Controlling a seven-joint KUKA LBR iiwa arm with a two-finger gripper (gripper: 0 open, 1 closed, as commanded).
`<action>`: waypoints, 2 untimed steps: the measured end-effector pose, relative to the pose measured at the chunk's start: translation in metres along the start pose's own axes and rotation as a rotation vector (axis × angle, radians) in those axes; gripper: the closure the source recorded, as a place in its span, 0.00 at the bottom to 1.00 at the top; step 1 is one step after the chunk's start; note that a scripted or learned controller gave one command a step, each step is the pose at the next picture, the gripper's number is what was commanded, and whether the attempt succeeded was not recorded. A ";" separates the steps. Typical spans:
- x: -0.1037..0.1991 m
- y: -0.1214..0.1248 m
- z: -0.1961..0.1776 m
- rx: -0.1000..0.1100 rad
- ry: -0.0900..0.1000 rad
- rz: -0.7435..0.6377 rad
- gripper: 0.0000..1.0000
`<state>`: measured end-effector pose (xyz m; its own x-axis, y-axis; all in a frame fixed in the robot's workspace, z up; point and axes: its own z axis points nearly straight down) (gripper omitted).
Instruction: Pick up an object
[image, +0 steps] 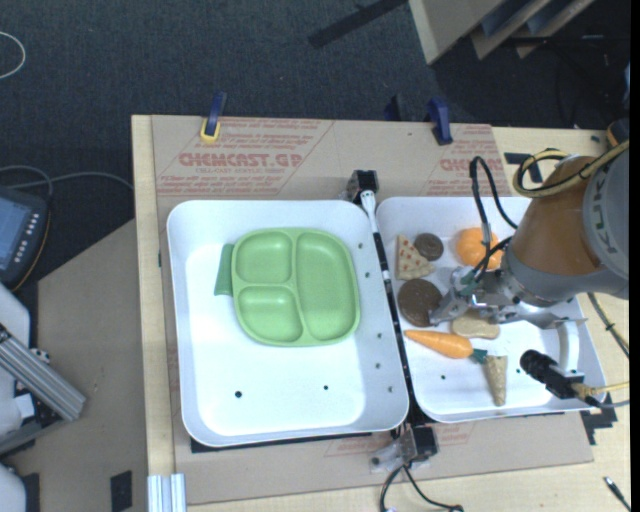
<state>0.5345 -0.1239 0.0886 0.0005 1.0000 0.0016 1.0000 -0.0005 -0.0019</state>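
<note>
Dark carpet (150, 60) surrounds your cardboard-topped bench (300, 150); green divided plate (296, 285) in left bin (200, 380). Gripper (478, 300) at right bin's (450, 395) centre, carrot (440, 343) at its seven o'clock; finger state unreadable.

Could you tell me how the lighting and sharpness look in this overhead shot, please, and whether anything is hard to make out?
Camera view: even, soft light with faint shadows; the white bins are bright, nearly washed out; the green tray and carrot read sharply; the gripper is slightly soft and crowded among small items, so its fingers are unclear.
</note>
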 end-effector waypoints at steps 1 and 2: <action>-0.001 0.001 -0.013 -0.007 -0.003 0.002 1.00; -0.005 0.000 -0.056 -0.006 -0.003 0.000 1.00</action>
<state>0.5344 -0.1286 0.1448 0.0008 1.0000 -0.0015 1.0000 -0.0008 0.0037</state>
